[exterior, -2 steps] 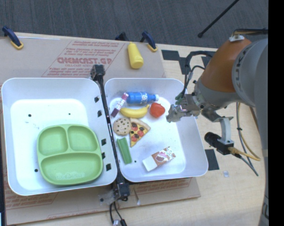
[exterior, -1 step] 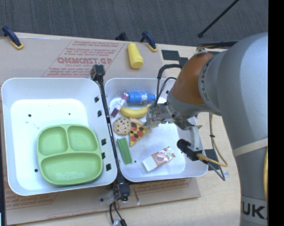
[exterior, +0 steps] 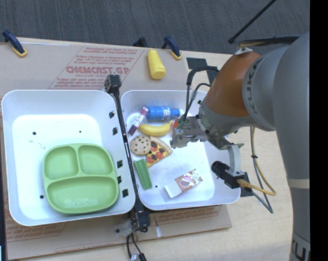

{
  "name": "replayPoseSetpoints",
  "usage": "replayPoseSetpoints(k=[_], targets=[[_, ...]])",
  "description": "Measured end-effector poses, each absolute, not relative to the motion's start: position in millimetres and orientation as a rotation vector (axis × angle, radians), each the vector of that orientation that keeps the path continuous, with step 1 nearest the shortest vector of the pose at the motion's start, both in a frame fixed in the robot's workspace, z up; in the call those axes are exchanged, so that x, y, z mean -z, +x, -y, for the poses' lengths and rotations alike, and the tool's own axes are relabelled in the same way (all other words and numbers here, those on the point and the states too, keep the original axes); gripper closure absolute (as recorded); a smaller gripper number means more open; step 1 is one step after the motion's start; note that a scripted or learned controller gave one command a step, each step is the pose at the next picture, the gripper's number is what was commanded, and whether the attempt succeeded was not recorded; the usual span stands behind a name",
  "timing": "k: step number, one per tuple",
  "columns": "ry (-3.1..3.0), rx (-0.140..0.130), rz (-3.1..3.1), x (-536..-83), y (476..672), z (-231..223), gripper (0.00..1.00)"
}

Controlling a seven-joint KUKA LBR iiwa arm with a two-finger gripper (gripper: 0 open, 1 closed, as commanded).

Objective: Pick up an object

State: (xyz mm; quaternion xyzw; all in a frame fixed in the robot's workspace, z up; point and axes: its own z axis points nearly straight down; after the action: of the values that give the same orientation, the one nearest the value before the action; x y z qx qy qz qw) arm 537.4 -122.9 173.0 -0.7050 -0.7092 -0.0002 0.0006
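Red "CHEMCAST GP" lettering on the cardboard sheet (exterior: pixel 96 69) is the writing we can read above the left bin (exterior: pixel 14 140), which holds a green divided plate (exterior: pixel 79 178). In the right bin (exterior: pixel 199 162), the gripper (exterior: pixel 181 135) hangs beside a banana (exterior: pixel 155 128), blue bottle (exterior: pixel 161 112), cookie (exterior: pixel 140 144), pizza slice (exterior: pixel 158 151), green stick (exterior: pixel 142 173) and small carton (exterior: pixel 183 184); we cannot tell its grip. A yellow piece (exterior: pixel 156 64) lies outside.

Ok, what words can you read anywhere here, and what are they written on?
"CHEMCAST GP": big red letters on the cardboard sheet behind the bins.
Smaller red lines above and below it: too blurred to read.
Raised mark on the green divided plate: too faint to read.
Blue bottle label: too small to read.
Red and white packet: print too small to read.
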Motion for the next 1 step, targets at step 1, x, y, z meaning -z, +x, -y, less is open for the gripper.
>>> replayPoseSetpoints(k=[1], targets=[[-2.214,-0.001,2.226,-172.2,536.9,122.9,0.0]])
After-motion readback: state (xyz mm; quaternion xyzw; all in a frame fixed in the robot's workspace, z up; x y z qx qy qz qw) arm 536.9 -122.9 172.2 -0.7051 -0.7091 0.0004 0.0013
